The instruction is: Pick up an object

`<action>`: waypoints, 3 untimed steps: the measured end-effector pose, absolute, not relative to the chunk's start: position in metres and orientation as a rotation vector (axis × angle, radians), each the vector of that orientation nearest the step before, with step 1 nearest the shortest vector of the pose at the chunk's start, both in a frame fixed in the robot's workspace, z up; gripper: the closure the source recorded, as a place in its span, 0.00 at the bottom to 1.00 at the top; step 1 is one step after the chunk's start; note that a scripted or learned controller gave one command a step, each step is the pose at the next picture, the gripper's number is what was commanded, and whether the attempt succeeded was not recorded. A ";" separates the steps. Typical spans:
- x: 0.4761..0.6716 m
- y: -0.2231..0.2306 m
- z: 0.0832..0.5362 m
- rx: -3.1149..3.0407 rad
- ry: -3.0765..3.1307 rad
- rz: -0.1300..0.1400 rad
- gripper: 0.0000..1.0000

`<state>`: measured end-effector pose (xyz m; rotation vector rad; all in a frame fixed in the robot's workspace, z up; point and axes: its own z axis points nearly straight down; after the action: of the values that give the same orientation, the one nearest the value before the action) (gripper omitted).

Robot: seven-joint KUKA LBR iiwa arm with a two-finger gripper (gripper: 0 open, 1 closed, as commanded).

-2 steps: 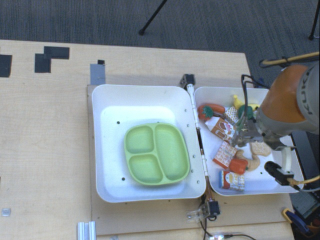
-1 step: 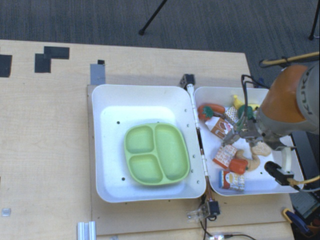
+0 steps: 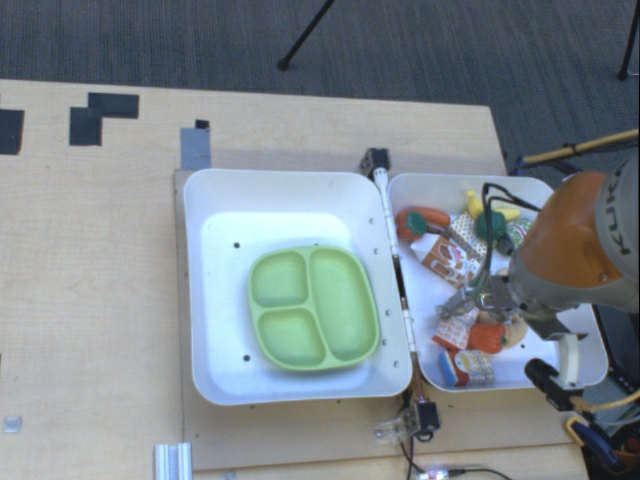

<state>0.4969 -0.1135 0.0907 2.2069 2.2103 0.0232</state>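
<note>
Claw point(image 3: 470, 303) low in right bin point(image 3: 590, 363), among clutter near red-orange item point(image 3: 485, 338); cannot tell whether released or clenched. No object visibly lifted. Green divided tray point(image 3: 313, 308) sits in left bin point(image 3: 215, 268). Pick apparently still ahead.

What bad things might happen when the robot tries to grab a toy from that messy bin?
1. The toys in the right white bin lie crowded and touching, so the hand may pinch two at once or none.
2. The hand is low among them, beside the orange-red block and the printed brown packet; closing could just push them aside.
3. The black cable hangs over the toys and might snag one.
</note>
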 end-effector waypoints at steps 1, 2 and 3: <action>0.499 -0.115 0.103 2.201 2.204 0.026 1.00; 0.506 -0.042 0.185 2.215 2.226 0.005 1.00; 0.506 -0.043 0.185 2.216 2.225 0.004 0.00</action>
<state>0.5062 -0.0428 0.1847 2.2157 2.2251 0.0040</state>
